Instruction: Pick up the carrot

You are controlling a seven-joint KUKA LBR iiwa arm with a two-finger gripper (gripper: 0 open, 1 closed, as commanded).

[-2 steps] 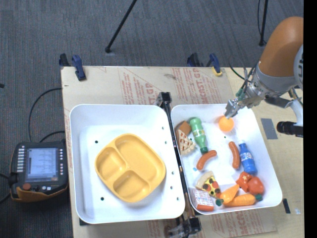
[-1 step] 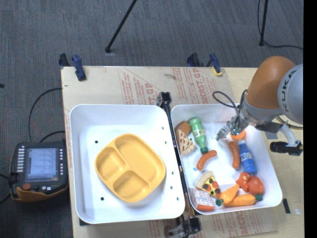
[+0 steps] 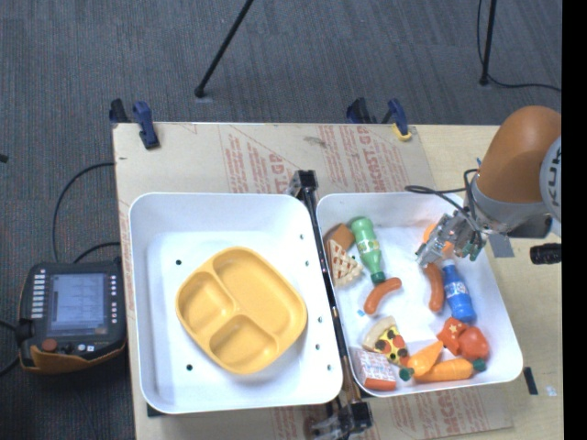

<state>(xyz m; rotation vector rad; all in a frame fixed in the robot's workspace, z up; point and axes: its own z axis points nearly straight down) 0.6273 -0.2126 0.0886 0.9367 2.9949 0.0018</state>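
The claw (image 3: pixel 449 243) hovered at the right bin's (image 3: pixel 507 324) upper right, above a sausage (image 3: pixel 434 287) and blue bottle (image 3: pixel 456 291); its grip couldn't be told. The carrot (image 3: pixel 447 370) lay at lower right, well apart.

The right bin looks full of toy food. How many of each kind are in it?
In the right bin:
Bottles: 2, one green, one blue
Sausages: 2
Carrots: 2
Waffle: 1
Bread piece: 1
Pizza slice: 1
Red-orange pieces, kind unclear: 2
Pink-and-white block: 1
Total: 12
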